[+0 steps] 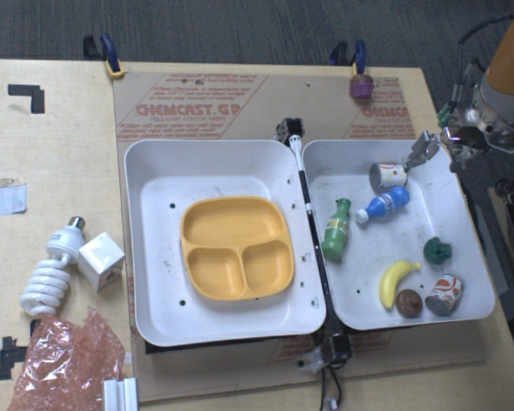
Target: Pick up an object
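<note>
The right bin (463, 221) holds several items. A small grey can (387, 175) lies near its far edge, with a blue bottle (384, 205) just below it and a green bottle (336, 229) by the left wall. A dark green piece (437, 250), a banana (396, 281), a brown ball (409, 302) and a red-and-white can (444, 294) sit toward the near right corner. My gripper (424, 149) hangs over the bin's far right part, just up and right of the grey can, and I see nothing in it.
The left bin (150, 229) holds a yellow divided plate (237, 248). On the bench at left lie a spiral light bulb (50, 276), a white cube (101, 259) and a crumpled pink bag (64, 366). A purple object (361, 86) sits beyond the right bin.
</note>
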Tool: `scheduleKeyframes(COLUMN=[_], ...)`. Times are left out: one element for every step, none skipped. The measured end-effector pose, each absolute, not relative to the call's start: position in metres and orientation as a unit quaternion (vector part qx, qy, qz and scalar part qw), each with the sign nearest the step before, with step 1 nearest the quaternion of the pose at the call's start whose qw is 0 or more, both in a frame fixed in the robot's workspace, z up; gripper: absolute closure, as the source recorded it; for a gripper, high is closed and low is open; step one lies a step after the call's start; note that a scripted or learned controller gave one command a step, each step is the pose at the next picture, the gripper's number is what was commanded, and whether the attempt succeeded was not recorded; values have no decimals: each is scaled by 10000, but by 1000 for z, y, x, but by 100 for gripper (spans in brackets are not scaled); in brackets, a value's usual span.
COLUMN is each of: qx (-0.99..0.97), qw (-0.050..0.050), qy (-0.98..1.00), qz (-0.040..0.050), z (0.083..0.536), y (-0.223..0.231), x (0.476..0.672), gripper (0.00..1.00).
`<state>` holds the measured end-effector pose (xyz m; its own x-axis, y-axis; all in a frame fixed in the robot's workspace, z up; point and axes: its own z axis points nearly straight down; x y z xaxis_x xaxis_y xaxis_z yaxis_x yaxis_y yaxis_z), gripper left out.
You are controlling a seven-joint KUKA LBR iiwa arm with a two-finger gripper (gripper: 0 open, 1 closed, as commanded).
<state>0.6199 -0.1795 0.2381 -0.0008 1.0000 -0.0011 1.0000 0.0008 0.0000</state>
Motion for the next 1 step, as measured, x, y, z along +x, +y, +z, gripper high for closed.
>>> scheduleKeyframes(qx=[7059], qw=[6], qy=[7083], qz=[-1], z=[115], y=[-171], x=[647], gripper=[0])
